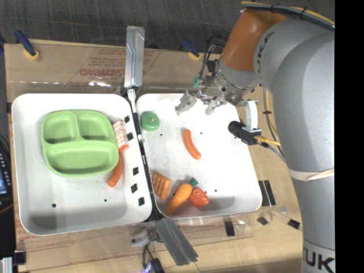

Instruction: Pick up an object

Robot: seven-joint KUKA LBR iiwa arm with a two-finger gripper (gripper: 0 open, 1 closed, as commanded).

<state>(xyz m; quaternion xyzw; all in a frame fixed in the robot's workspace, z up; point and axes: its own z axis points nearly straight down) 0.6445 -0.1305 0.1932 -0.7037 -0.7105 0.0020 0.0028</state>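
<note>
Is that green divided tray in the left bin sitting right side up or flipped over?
Right side up: the green tray shows its three hollow compartments facing upward.

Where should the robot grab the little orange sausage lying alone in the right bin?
Probably across its middle, coming straight down from above. The sausage lies flat and slanted on the right bin floor, long and thin, with bare space on both sides, so the pincer could close across its narrow width.
</note>
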